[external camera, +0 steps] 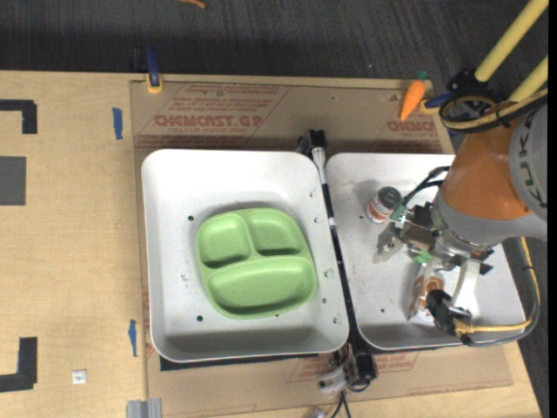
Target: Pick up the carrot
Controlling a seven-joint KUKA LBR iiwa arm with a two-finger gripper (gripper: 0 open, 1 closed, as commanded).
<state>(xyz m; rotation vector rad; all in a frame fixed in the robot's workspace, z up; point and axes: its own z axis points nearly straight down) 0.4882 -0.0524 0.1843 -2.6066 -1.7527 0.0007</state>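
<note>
Carrot (412,99) lies on the cardboard beyond the right bin (365,320), well apart from the gripper (409,264), whose finger state cannot be told.

A pale plywood counter (70,259) fills most of the scene, marked with black tape corners (24,116) and short blue tape strips (117,123). A printed brown cardboard sheet (218,116) lies flat on it. Beyond the far edge runs dark grey carpeted floor (287,20), evenly lit.
</note>
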